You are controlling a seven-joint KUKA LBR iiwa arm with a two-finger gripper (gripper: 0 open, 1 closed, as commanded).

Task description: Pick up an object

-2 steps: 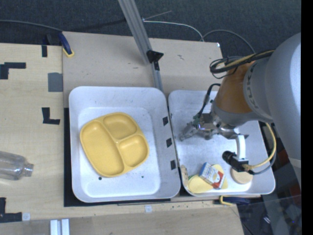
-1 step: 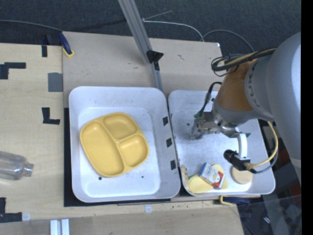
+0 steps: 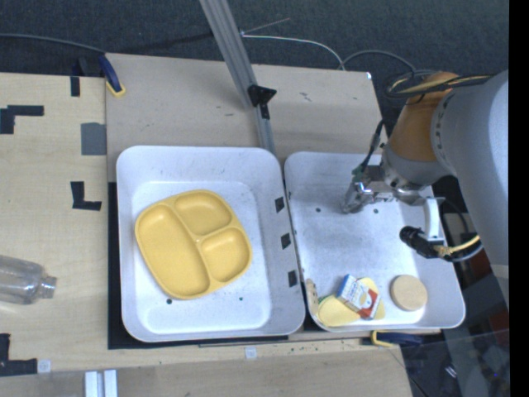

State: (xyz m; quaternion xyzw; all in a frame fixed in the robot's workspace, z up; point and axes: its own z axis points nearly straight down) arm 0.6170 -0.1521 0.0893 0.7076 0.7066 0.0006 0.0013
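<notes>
You have the gripper (image 3: 357, 198) low over the upper part of the right bin (image 3: 331, 246), its tip pointing toward the bin's bare floor, and the objects you could pick all lie the other way along that bin: toward its near edge, at the bottom of the camera view, well apart from the tip. Down there you see a small colourful packet (image 3: 357, 294) with red, blue and white print, lying on or against a pale yellow object (image 3: 335, 312) at the bin's lower rim, and just beside them to the right a round tan disc (image 3: 407, 293) that lies flat and by itself. From the gripper, the packet sits almost straight down the view, and the disc down and to the right, nearer the arm's side. The packet's long axis seems to run at a slant, upper left to lower right, though it is small and you cannot read it well. The disc has no long axis, so any approach angle should suit it equally, and it looks like the cleaner target since nothing touches it. Whether the gripper is open or closed you cannot tell from this angle, as the tip is small and dark against the wrist; nothing is visibly held in it. The left bin (image 3: 149, 304) holds a yellow divided tray (image 3: 192, 242), farther from the gripper across the rims between the bins. The move ahead, as you can judge it, is a travel toward the near edge before any descent.
</notes>
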